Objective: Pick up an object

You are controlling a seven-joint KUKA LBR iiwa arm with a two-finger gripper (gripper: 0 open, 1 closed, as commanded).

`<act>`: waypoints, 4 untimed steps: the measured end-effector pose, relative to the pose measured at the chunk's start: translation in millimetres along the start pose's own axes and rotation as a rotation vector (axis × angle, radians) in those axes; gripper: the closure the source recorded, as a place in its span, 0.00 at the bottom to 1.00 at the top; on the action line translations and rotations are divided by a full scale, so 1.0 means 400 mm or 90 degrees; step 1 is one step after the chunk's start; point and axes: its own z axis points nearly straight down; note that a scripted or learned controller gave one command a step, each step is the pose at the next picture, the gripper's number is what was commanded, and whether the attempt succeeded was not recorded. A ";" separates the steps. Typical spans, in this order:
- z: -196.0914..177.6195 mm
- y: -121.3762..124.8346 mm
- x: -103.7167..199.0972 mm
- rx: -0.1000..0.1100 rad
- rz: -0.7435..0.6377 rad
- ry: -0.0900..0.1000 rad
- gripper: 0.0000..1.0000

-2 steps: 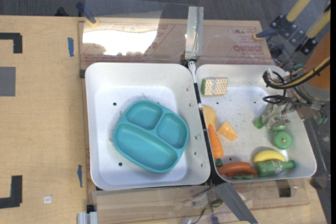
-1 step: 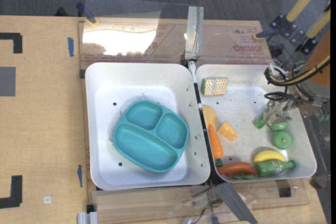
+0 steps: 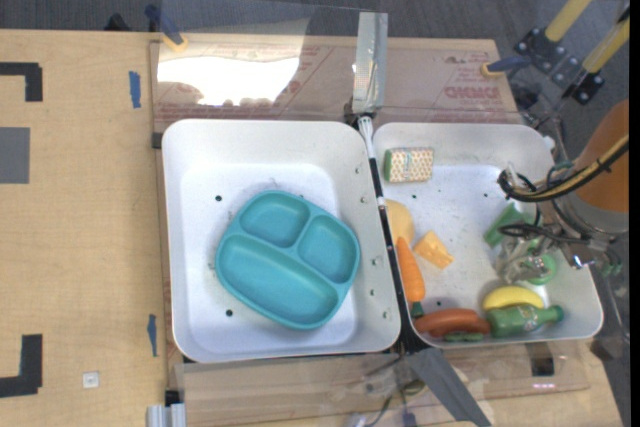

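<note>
The gripper [image 3: 525, 260] hangs low over the right side of the right bin [image 3: 470, 180], a tangle of metal and cables under the arm's orange band [image 3: 612, 165]; whether it is wide or narrow cannot be told, as its tips blur into the objects below. A green piece [image 3: 503, 225] lies just beside it on the left, and a yellow banana-like toy [image 3: 514, 297] sits right under it, touching a green bottle-shaped item [image 3: 525, 318] along the bin's near wall. Further left on that wall rests a red and brown sausage-like toy [image 3: 450, 320], then an upright-lying carrot [image 3: 410, 273], an orange wedge [image 3: 434, 250] and a pale yellow object [image 3: 398, 215], half hidden by the bin divider. A patterned block [image 3: 409, 165] lies near the far wall. The left bin [image 3: 200, 165] holds a teal divided plate [image 3: 288, 258]. Both bins rest on the table [image 3: 70, 215].
</note>
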 end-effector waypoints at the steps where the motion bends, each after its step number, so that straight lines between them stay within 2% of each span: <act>1: -0.030 0.001 -0.009 0.003 -0.002 -0.005 1.00; 2: 0.004 -0.071 -0.155 -0.003 0.042 0.001 1.00; 3: 0.005 -0.076 -0.152 -0.001 0.043 0.002 0.00; 4: 0.003 0.106 -0.209 -0.002 0.113 0.000 0.00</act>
